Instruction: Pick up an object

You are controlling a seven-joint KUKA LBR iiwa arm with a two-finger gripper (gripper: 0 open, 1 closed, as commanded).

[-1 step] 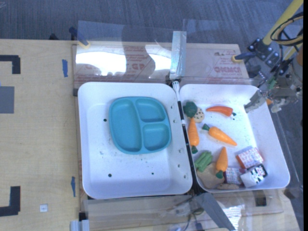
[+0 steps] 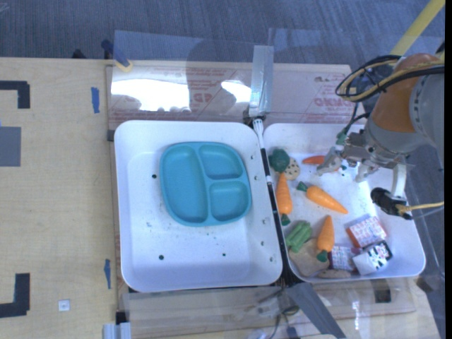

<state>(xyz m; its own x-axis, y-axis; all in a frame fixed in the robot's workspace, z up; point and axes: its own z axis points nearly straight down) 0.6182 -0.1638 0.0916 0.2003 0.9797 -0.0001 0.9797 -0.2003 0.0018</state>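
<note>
The gripper [image 2: 351, 163] hangs over the far part of the right bin [image 2: 417, 249], fingers spread and holding nothing; the nearest carrot [image 2: 325, 197] lies just below-left; best to descend straight, straddling its middle, clear of the neighbouring toys.

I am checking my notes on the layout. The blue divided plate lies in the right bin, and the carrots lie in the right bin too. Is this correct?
Not quite. The camera view shows the blue divided plate in the left bin, not the right one. The carrots do lie in the right bin, as you wrote.
</note>
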